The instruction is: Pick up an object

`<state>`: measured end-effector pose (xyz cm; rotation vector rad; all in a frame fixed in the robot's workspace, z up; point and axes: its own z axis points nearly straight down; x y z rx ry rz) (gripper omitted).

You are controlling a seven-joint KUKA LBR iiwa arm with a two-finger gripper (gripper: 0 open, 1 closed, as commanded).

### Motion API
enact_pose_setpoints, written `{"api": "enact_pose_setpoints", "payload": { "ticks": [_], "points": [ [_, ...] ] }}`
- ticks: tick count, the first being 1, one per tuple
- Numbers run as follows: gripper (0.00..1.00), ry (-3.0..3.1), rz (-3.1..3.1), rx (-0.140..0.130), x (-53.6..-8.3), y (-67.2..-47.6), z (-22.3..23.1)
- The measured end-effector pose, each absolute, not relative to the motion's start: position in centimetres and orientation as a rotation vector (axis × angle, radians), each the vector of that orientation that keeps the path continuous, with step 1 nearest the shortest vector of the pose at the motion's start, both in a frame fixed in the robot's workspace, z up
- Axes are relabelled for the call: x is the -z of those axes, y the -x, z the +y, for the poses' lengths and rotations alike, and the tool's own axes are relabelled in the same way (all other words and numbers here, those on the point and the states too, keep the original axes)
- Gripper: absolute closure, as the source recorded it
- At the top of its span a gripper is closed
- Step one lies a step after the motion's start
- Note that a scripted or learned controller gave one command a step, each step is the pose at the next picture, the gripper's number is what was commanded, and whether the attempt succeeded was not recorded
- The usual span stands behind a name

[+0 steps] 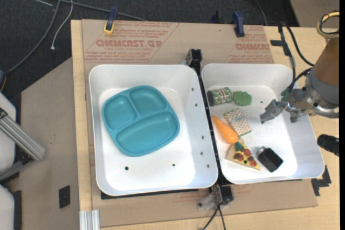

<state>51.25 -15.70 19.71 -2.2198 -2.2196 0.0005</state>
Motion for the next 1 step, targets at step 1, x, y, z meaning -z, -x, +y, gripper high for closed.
{"api": "enact_pose_setpoints", "payload": {
  "ticks": [1],
  "points": [
    [0.0, 2.216, -2.215, -0.005, -13.34, -51.21, -15.53]
  ]
}}
